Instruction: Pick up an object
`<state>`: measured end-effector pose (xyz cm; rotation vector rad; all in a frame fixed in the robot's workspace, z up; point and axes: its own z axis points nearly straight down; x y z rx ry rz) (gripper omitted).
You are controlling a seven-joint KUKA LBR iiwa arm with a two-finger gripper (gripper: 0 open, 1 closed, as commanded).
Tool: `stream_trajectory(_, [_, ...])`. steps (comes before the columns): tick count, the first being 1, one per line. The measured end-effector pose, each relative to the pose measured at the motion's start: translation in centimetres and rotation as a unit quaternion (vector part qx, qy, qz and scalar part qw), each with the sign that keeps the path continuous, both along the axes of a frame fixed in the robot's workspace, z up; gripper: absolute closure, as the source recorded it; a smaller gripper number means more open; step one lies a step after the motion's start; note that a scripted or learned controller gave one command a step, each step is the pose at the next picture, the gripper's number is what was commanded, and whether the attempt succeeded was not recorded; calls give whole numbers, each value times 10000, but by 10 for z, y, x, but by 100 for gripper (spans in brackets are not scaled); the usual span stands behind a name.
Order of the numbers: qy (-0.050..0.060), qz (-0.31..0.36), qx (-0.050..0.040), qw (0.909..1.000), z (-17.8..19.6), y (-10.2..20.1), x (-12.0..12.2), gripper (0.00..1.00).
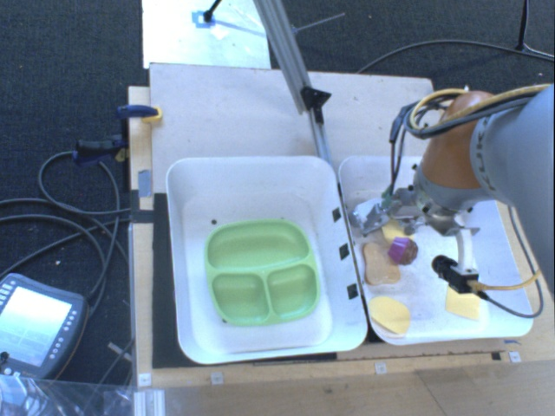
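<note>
Far to the left of the hand you see a pendant (39, 319) with a lit screen lying off the counter (243, 102), its cables trailing up toward a blue clamp (139, 111) on the counter's left edge. Nearer, but well to the left of the hand, the left bin (186, 180) holds a green divided plate (260, 271) lying flat, with one long compartment at the back and two smaller ones in front. A grey pole (282, 37) slants down from the top of the view and ends at the seam between the two bins, up and to the left of the hand. The hand (386, 215) sits low in the right bin (503, 328), near that bin's left wall, with the grey arm and its orange band (451, 146) reaching in from the right above it. You cannot tell whether the hand is released or clenched, and nothing can be made out between its parts. Just below and to the right of the hand lies a small purple object (401, 250), touching a tan, bread-like piece (380, 265) directly below the hand. A pale yellow piece (395, 231) shows just beside the hand. Further below the hand, a yellow round slice (390, 315) rests near the bin's front edge. Down and to the right of the hand, a yellow wedge (462, 304) lies in the bin, just beside a black fitting (451, 271) with a yellow cable.
</note>
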<state>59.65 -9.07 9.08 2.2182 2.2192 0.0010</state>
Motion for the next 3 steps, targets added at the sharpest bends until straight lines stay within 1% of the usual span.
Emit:
stream_trajectory(1, [-18,-5,5,10000,13,0,1,100])
stream_trajectory(2, [-14,-3,6,10000,62,-9,0,100])
stream_trajectory(3, [-18,30,8,10000,108,-4,6,100])
